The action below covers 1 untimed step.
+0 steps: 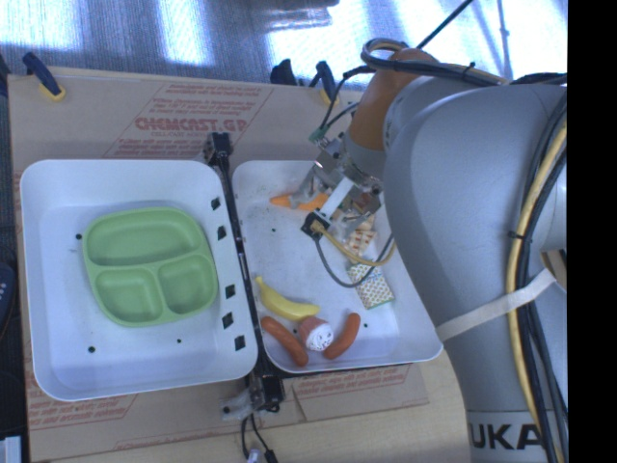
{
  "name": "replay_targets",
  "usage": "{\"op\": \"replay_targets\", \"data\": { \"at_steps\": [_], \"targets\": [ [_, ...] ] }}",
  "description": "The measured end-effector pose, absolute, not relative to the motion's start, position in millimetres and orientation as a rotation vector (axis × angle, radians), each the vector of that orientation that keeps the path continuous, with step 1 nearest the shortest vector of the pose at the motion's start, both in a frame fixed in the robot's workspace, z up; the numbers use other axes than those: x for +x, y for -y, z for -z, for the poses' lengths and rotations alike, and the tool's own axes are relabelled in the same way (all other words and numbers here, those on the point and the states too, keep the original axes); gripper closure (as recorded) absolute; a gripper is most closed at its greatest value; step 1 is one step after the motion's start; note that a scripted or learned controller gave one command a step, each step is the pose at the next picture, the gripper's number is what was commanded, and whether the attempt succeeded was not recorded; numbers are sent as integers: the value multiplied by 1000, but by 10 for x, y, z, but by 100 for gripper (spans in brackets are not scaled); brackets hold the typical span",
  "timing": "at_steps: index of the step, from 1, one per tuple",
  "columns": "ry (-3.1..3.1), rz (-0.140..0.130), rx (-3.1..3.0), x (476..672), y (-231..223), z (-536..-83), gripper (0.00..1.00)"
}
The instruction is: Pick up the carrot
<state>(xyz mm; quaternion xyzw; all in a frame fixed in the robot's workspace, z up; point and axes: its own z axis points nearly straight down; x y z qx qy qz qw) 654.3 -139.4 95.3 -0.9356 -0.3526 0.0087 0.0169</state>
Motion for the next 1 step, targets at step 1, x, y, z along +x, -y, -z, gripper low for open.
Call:
{"op": "replay_targets", "data": {
  "at_steps": [1],
  "targets": [
    [742, -15, -3015, 6488, 1494, -943, 0]
  ]
}}
